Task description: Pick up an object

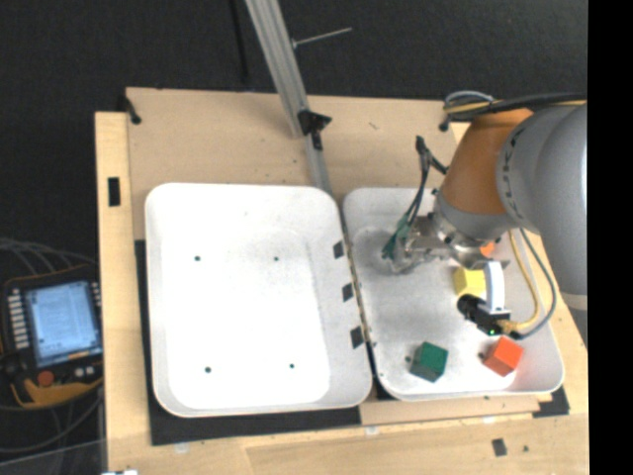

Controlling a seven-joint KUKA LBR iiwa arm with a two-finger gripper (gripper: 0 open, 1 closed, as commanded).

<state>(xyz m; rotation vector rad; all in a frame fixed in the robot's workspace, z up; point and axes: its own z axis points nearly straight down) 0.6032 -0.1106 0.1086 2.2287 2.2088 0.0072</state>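
Tool (399,255) over right bin (396,384) (green (428,361), orange blocks (501,355)).

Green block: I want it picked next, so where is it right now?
The green block lies in the right bin near its front edge, left of the orange block.

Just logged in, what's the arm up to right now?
The arm has its end effector down in the right bin, near that bin's upper left area. A green block, an orange block and a yellow block lie in the same bin, apart from the end effector. The left bin sits alongside.
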